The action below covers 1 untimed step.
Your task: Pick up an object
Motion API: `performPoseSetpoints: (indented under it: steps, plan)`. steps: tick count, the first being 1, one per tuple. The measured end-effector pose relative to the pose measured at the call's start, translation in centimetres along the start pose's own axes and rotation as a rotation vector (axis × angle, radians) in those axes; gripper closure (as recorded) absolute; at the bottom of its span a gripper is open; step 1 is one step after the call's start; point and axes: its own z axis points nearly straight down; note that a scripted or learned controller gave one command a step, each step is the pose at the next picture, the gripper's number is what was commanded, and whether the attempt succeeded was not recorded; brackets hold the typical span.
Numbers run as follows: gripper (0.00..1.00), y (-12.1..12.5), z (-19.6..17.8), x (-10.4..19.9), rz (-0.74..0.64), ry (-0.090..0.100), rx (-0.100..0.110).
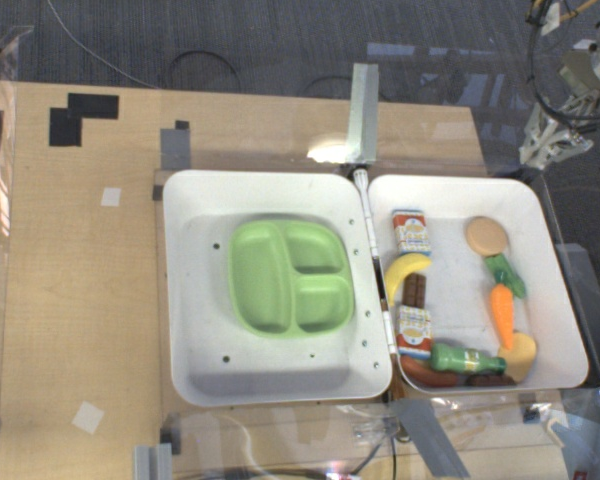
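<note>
Looking from left to right, the picking job has not begun, as far as I can tell: every toy sits in a bin and nothing is lifted.

The left bin (185, 298) holds a green plate (290, 278) with three sections, lying flat in the middle with bare white floor all around it.

The right bin (540, 228) holds the small things. A snack box (409, 232), a banana (404, 271), a chocolate bar (413, 290) and a second small box (413, 329) crowd along the wall between the bins. A green bottle (467, 357) lies over a sausage (427, 371) near the front wall. A wooden spoon (487, 235) and a carrot (503, 313) lie further right, with open floor between them and the crowded row, so they look easiest to reach.

The end effector (555, 140) hangs well apart, past the back right corner of the worktop. I cannot tell how it is set.
</note>
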Motion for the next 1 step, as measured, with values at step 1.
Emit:
performPoseSetpoints:
  steps: [1]
  plan:
    - [1.0, 0.75, 4.13, 4.23, -0.295, 0.012, -0.013]
